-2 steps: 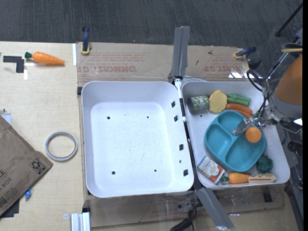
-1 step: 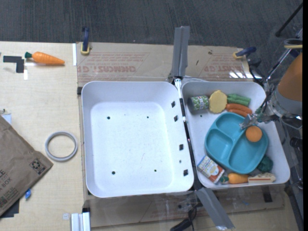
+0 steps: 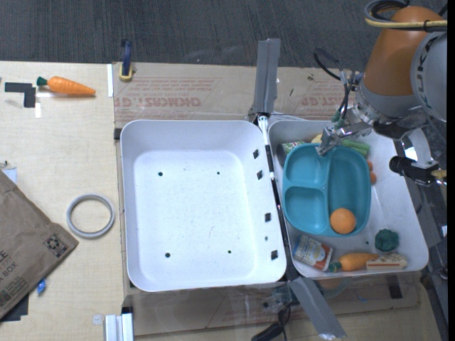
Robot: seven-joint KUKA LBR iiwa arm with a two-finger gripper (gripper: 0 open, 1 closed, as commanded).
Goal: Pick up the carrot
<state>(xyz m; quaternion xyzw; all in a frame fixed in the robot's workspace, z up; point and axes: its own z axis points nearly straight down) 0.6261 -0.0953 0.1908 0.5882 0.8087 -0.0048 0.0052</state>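
We cannot tell how our claw is set above the teal tray, and reckon it may snag that tray's rim instead of the carrot below it.

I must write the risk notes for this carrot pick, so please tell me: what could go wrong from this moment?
1. The gripper hangs at the far rim of the teal divided plate, away from the carrot at the right bin's near edge; it may catch the plate.
2. That carrot lies tight between a snack packet and a tan block, so a grasp may slip.
3. The orange ball could be mistaken for it.
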